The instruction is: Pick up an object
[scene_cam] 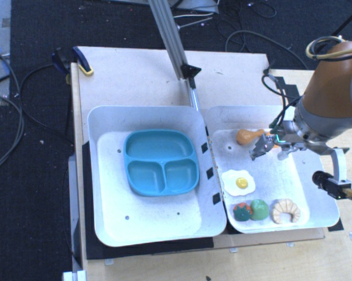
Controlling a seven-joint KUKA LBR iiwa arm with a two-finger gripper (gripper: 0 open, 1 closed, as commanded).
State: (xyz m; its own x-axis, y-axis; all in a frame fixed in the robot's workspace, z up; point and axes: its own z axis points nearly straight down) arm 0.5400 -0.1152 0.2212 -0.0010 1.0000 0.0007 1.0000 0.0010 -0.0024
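Nearest the lens, along the right bin's (pixel 316 215) front edge, I see a croissant (pixel 286 211), a green-and-red toy vegetable (pixel 250 210) and, just behind, a fried egg (pixel 239 183). My tool (pixel 269 146) hangs at the bin's rear, just beside an orange drumstick-shaped piece (pixel 247 136); whether its fingers are apart or closed I cannot tell. I judge the approach step in hand, nothing gripped. Next move calls for centring over the drumstick and descending. A blue divided tray (pixel 161 161) occupies the left bin (pixel 105 215).
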